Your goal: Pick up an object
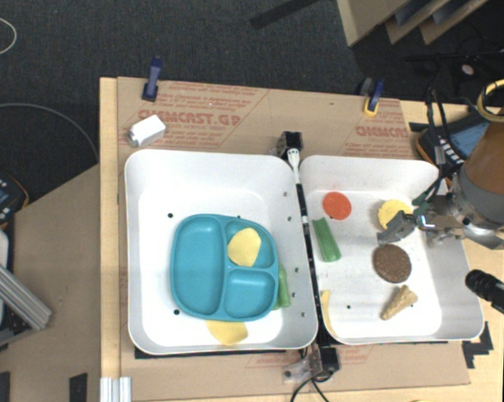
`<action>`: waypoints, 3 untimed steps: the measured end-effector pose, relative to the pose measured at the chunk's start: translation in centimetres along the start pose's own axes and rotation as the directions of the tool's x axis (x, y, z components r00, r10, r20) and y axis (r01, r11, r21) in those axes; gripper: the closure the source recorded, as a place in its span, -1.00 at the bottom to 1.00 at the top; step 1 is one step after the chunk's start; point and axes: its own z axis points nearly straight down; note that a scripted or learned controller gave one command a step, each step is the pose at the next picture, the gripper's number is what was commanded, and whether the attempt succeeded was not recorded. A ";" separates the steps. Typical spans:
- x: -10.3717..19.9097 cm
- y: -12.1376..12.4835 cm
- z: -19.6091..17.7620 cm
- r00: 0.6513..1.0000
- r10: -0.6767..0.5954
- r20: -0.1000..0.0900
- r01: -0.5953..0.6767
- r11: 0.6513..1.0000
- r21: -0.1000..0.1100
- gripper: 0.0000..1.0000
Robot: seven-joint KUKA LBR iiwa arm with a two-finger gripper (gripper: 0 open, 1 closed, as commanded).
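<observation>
Brown cookie lies in the right bin | claw sits low, just above it, near the yellow piece | can't tell if claw is apart or together | nothing picked up yet.

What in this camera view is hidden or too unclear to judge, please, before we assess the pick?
- Gripper: in the camera view it is small and dark, so its finger state is unreadable.
- Yellow piece: the gripper covers part of it; contact cannot be judged.
- Green piece beside the blue tray: mostly hidden by the tray's rim.
- Yellow item below the tray: partly covered by it.
</observation>
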 end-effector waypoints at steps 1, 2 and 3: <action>0.0 0.1 -1.1 1.000 0.000 0.001 0.000 1.000 -0.004 1.00; 5.1 -3.4 -6.4 1.000 -0.005 -0.001 0.005 1.000 -0.004 1.00; 13.5 -3.2 -14.1 1.000 -0.010 -0.002 0.010 1.000 -0.010 1.00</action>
